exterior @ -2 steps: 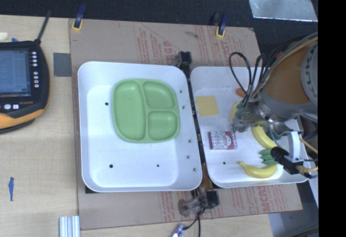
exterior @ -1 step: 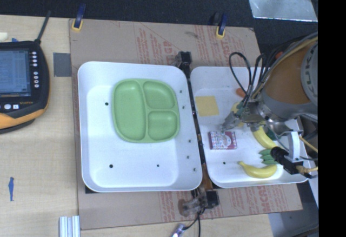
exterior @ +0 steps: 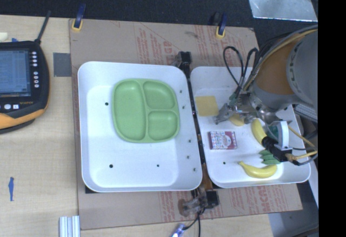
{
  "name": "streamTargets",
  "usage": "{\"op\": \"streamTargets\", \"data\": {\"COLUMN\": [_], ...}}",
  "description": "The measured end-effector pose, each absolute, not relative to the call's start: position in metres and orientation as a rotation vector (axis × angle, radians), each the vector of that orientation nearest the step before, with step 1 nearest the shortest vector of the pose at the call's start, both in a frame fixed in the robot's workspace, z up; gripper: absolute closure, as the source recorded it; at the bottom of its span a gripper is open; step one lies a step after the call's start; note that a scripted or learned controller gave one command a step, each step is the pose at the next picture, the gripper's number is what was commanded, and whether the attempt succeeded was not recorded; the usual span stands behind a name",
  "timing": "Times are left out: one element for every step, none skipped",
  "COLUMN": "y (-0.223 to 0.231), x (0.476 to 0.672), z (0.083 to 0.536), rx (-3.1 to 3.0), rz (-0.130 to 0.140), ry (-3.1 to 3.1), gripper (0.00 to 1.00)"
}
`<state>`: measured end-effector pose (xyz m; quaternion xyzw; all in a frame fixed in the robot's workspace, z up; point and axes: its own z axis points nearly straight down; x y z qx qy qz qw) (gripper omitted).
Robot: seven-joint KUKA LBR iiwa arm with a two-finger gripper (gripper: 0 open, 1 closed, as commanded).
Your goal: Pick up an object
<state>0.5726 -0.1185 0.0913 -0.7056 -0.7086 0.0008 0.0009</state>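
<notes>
While the pincer (exterior: 226, 116) is hanging low over the right bin (exterior: 216, 173), its metal tips are pointing toward a yellow square block (exterior: 206, 105), and whether they are apart or together cannot be told. Beside it a small yellow piece (exterior: 238, 120) is lying partly under the arm (exterior: 286, 76), with a red-and-white card (exterior: 222, 139) below, one banana (exterior: 258, 131) to the right and another banana (exterior: 259, 170) near the front rim. Further out, a green divided plate (exterior: 145, 110) is sitting in the left bin (exterior: 94, 171) on the tabletop (exterior: 38, 176), and a handheld controller (exterior: 19, 84) is resting at the far left.
</notes>
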Motion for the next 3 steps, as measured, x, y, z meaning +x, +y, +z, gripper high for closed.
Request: {"op": "streamTargets", "data": {"y": [-0.150,-0.119,-0.151], "x": [0.616,0.570,0.625], "z": [0.092,0.091,0.092], "rx": [-2.215,-2.215,-2.215], "rz": [0.002,0.005,0.002], "ry": [-2.226,-2.223,-2.226], "gripper": [0.00,0.00,0.00]}}
